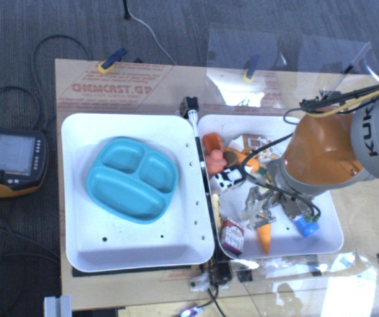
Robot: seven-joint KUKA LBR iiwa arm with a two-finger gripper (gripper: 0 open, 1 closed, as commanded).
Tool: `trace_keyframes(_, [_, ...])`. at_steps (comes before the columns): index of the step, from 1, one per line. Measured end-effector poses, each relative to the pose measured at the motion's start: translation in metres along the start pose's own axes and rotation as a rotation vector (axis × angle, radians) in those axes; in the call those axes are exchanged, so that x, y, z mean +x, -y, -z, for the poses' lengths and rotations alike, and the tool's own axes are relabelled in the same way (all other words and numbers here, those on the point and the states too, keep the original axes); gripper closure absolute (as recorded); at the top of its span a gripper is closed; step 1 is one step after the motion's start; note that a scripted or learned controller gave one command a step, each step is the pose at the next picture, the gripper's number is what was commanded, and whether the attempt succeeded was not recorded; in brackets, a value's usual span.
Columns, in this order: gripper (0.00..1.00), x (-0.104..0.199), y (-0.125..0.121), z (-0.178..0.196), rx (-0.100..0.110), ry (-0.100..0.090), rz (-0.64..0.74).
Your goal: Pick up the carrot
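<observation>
- Carrot (264, 236) lies in my right bin (321, 243), tip toward the near wall.
- My gripper (261, 210) hangs just above it; whether it's open, I cannot tell.

Glossy white plastic bins (77, 243), smooth matt blue plastic tray (132, 179), glossy orange arm band (321, 152)

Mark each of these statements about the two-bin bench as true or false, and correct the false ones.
1. The blue divided plate lies in the left bin. True.
2. The carrot lies on the blue plate. False: it lies in the right bin, near its front edge.
3. The gripper is over the right bin, just above the carrot. True.
4. The handheld controller sits inside the left bin. False: it rests on the floor, left of the bench.
</observation>
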State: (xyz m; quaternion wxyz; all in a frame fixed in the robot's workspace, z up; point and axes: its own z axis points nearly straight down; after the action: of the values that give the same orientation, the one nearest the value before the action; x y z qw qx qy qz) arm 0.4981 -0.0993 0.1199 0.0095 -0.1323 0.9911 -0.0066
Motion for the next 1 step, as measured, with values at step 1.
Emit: trace_keyframes(1, [0.0, 0.0001, -0.0002, -0.0004, -0.001, -0.001, 0.0])
